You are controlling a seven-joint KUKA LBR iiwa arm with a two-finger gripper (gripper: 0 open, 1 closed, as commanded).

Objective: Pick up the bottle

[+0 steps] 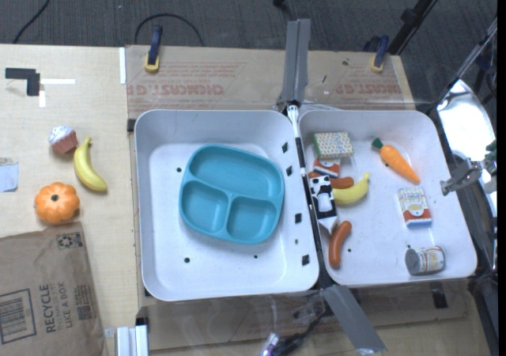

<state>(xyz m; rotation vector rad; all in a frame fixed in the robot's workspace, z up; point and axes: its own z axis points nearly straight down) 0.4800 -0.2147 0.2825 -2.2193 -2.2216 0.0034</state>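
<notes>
judging the bottle [320,195] light, stiff and slick, you'd pinch its midbody; you cannot tell the jaws' state.

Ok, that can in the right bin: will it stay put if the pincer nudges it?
Probably not. The can lies on its side, so a push would likely roll it. It sits near the front wall of the right bin, which may stop it. Its rounded side looks smooth, so a pinch could slip.
</notes>
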